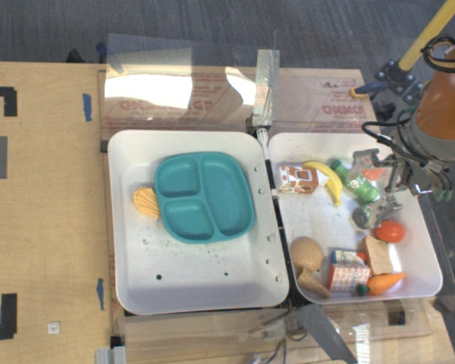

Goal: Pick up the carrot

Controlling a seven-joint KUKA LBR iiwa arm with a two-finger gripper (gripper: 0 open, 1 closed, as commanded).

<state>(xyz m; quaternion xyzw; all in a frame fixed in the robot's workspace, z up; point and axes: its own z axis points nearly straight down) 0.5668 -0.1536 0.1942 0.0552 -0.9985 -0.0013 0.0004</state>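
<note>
Arm: grey arm with an orange band (444, 105) enters from the right edge and reaches over the right bin (434, 258).
Gripper: the gripper (379, 203) hangs over the upper right part of the right bin, above the green item (364, 190) and just up-left of the tomato (390, 231).
Fingers: state cannot be told; cables and metal parts hide the tips.
Carrot: the carrot (384, 283) lies at the near right corner of the right bin, orange, tip pointing right, touching the can (349, 274) on its left and just below the bread slice (378, 255). It is apart from the gripper.
Right bin, other contents: a banana (327, 179) and a brown-and-white carton (298, 179) near the far left side; a round brown item (307, 253) with a wedge-shaped brown piece (312, 282) below it at the near left.
Left bin: the left bin (129, 279) holds a teal divided plate (205, 196) with three compartments, set toward the far side. A yellow shell-shaped item (146, 201) lies touching the plate's left edge.
Desk: the desk (38, 203) carries both bins side by side; its surface is light wood with black corner marks and blue tape pieces at the left.
</note>
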